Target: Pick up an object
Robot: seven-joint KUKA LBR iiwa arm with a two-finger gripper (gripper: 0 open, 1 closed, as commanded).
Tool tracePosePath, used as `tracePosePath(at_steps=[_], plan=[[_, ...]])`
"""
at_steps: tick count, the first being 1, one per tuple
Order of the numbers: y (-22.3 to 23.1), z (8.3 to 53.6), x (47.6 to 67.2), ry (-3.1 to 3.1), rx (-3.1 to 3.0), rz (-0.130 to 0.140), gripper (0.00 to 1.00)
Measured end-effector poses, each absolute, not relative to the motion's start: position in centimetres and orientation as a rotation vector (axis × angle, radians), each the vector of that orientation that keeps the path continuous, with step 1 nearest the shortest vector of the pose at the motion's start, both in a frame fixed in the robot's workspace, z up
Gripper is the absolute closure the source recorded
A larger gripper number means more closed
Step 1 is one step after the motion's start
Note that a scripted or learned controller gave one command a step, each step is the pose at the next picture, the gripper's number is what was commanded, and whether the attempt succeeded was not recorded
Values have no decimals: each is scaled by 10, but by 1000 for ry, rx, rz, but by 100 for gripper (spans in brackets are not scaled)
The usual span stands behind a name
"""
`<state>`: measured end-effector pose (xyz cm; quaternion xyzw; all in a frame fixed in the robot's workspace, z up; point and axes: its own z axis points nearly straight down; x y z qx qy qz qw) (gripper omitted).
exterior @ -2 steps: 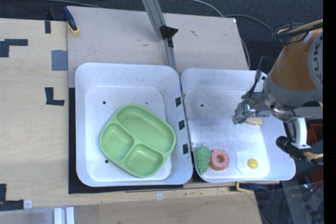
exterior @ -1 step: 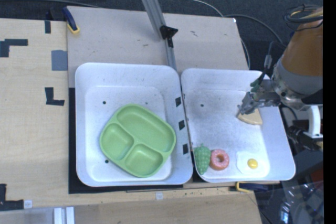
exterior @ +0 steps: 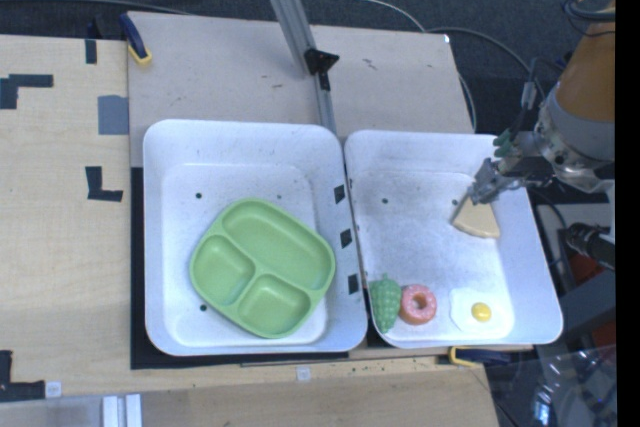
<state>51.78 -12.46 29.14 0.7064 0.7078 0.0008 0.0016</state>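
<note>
Right then, the pincer point(exterior: 487, 187) hung over the tan wedge point(exterior: 476, 220) at the frame's right; whether it was apart or together could not be told. It might slip off the flat wedge.

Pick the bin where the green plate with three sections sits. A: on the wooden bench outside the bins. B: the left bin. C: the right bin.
B: the green plate lies flat inside the left bin, while the right bin holds the small food toys.

Glossy green plastic tray point(exterior: 262, 267) (smooth), pale wooden bench point(exterior: 50, 215).
</note>
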Motion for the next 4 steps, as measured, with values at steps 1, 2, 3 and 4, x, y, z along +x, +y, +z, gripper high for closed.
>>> tracePosePath(at_steps=[1, 2, 3, 4], plan=[[-78, 283, 527, 2228, 2217, -2, 100], [-25, 257, 527, 2231, 2217, -3, 100], [30, 235, 521, 2232, 2217, -4, 100], [86, 233, 531, 2232, 2214, -1, 100]])
